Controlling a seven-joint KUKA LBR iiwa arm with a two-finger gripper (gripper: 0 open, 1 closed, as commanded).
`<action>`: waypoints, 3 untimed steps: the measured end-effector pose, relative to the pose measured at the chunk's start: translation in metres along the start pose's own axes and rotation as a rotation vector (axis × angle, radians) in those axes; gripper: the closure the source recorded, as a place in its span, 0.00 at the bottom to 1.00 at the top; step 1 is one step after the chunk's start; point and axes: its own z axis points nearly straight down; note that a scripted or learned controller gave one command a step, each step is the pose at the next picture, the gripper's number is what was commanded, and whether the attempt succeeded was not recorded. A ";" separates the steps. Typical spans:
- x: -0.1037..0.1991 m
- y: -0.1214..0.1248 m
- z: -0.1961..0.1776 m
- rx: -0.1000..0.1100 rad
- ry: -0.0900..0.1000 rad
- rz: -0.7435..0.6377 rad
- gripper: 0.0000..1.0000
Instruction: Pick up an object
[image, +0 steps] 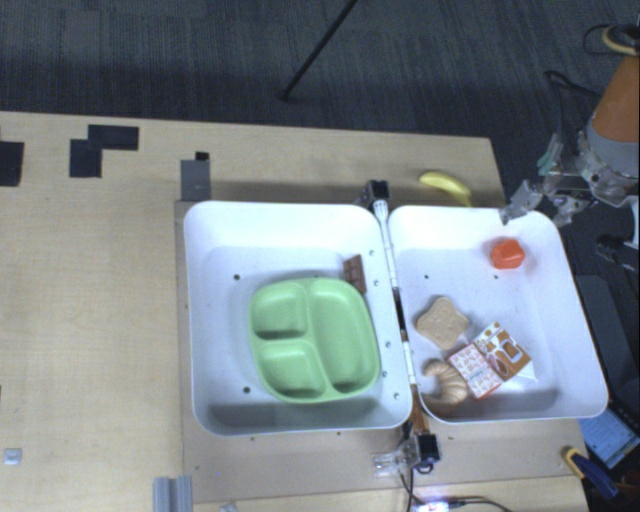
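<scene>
The right bin (570, 300) holds a small orange-red block (507, 253) near its far corner. A toast slice (442, 322), a printed snack packet (490, 362) and a brown pastry-like piece (447, 380) lie toward its near side. My gripper (545, 203) hangs over the bin's far right rim, just up and right of the orange-red block. It looks open, and I see nothing between its fingers.
A green divided plate (313, 338) sits in the left bin (215, 300), with a small brown bar (353, 270) at its far right edge. A yellow banana (445, 186) lies on the bench behind the bins. A black clamp (377, 192) stands on the divider.
</scene>
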 end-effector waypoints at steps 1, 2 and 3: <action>0.077 -0.002 0.114 -0.001 0.002 -0.002 0.00; 0.077 -0.001 0.102 -0.005 0.000 -0.006 1.00; 0.144 0.002 -0.024 -0.005 0.002 -0.002 1.00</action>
